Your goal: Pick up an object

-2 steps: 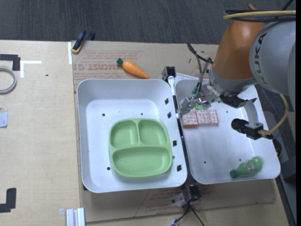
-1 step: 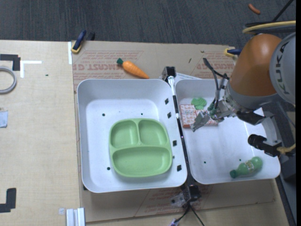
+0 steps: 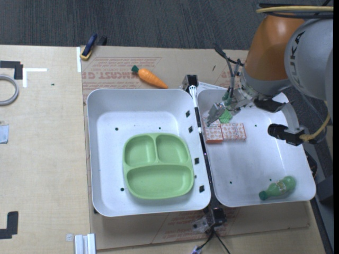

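Two white bins side by side on bench: left bin (image 3: 100, 157), right bin (image 3: 265, 165), walls touching along centre seam.

Left bin: green plate (image 3: 158, 165) with three compartments, lying flat, slightly toward near wall.

Right bin: pink box (image 3: 225, 133) lying flat near far-left corner, just beside seam. Green bottle (image 3: 277, 188) on its side near front-right corner, well apart from box.

Arm (image 3: 296, 41) entering from right, orange band above wrist, positioned over far part of right bin. Gripper (image 3: 218, 113) tilted down toward left, low over far edge of pink box. Fingers (image 3: 213, 114) slightly apart (tips metallic, partly blurred). Small green item (image 3: 226, 116) visible just behind fingertips, touching or overlapping far edge of box; cannot tell whether part of gripper or separate object. Nothing clearly seen between fingers. Contact between fingertips and box: cannot tell.

Outside bins, on cardboard beyond left bin: toy carrot (image 3: 150, 76) lying flat, green end toward left. Blue clip (image 3: 89, 46) at far-left cardboard corner. Tape roll (image 3: 6, 90) partly in view at left edge of bench.
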`<state>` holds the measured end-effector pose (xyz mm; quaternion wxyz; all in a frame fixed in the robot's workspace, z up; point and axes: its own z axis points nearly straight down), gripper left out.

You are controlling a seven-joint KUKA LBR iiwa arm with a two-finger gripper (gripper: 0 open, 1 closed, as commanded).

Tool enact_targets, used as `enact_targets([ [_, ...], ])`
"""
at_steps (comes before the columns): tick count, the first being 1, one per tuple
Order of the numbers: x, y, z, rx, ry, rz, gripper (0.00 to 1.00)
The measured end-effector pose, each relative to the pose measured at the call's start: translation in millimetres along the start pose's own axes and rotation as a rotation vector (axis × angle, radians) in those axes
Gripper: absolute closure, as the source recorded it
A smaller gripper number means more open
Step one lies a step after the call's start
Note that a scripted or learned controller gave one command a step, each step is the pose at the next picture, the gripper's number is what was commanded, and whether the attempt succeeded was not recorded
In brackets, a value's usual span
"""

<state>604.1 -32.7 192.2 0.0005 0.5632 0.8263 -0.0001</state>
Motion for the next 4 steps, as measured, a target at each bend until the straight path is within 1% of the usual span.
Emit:
enact_targets([
  [1, -20.6, -40.6, -0.2, -0.001, 0.000, -0.404, 0.00],
  [2, -53.6, -35.5, 95.1, -0.007, -0.006, -0.642, 0.00],
  [3, -56.4, -33.0, 83.4, -0.016, -0.018, -0.638, 1.00],
  [4, 7.5, -48.0, -64.9, -0.002, -0.002, -0.603, 1.00],
])
